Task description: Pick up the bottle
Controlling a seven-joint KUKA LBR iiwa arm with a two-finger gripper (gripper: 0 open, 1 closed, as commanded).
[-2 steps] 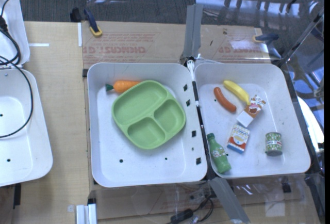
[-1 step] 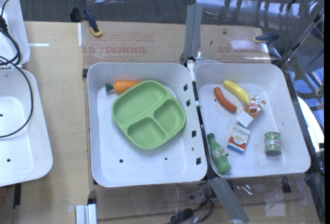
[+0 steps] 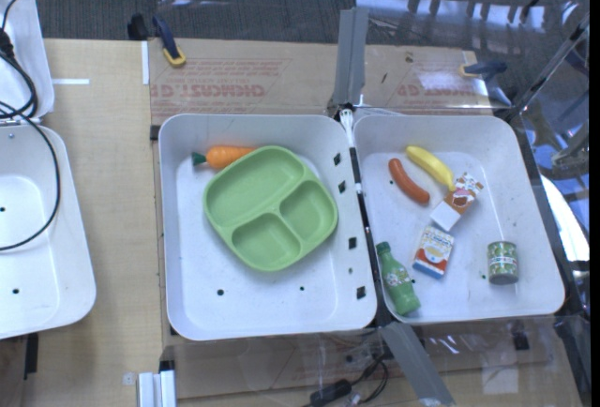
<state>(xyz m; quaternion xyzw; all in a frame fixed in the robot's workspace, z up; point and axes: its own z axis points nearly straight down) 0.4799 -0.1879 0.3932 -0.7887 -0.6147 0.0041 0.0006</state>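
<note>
Bottle (image 3: pixel 397 280) lies flat in the right bin (image 3: pixel 525 161), at its front-left corner, cap pointing away from the juice box (image 3: pixel 433 252) beside it. Gripper state: cannot tell. Suggest closing across the body, clear of the bin wall.

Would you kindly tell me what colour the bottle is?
Green, with a pale label; the bottle shows best in the camera view, lying in the right bin.
</note>
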